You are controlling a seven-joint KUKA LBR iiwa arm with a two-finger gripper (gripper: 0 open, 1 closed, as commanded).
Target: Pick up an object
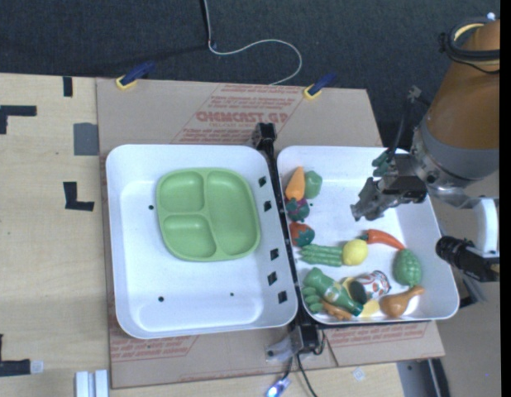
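White plastic fills the middle of the frame: two shallow bins side by side on a sheet of brown cardboard (239, 114). The left bin (131, 288) holds a pale green divided plate (209, 213), sitting a little above the bin's centre, and that's it for that side.

Over to the right bin (338, 160), and this is where the clutter is. Along its left wall, near the top, an orange carrot (295, 182) leans against a small green piece (312, 183). Below them a reddish toy (302, 234), then a long green pod (322, 255) lying across, touching a yellow lemon (354, 252). Just right of the lemon, a red-orange chilli (384, 239). A green knobbly fruit (408, 266) sits lower right, with a brown pear-shaped piece (398, 302) at the bottom edge, a red-and-white can (373, 284) beside it, and a green leafy bunch (320, 286) at lower left of the pile.

Now the arm: it comes in from the right edge, orange band up top, and the gripper (367, 208) hangs over the open upper right part of the right bin, above the lemon and chilli. Dark fingers point down and left; nothing sits between them, and whether they're spread or closed, I can't tell from this angle.
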